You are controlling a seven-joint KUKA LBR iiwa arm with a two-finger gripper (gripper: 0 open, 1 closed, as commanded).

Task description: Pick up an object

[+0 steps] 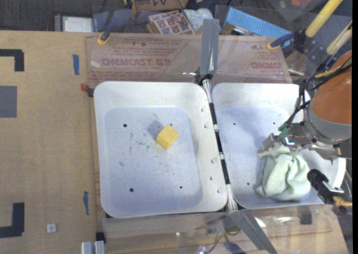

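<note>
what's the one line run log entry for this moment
arm: over right white bin | gripper: at top of crumpled pale green cloth | grasp: unclear | left white bin: small yellow block, untouched

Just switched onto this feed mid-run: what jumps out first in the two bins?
The small yellow block stands out, lying alone near the middle of the left bin beside a grey patch. In the right bin, a crumpled pale green cloth sits at the near right corner, with the gripper directly above its upper edge and the arm's orange band looming at the right.
</note>
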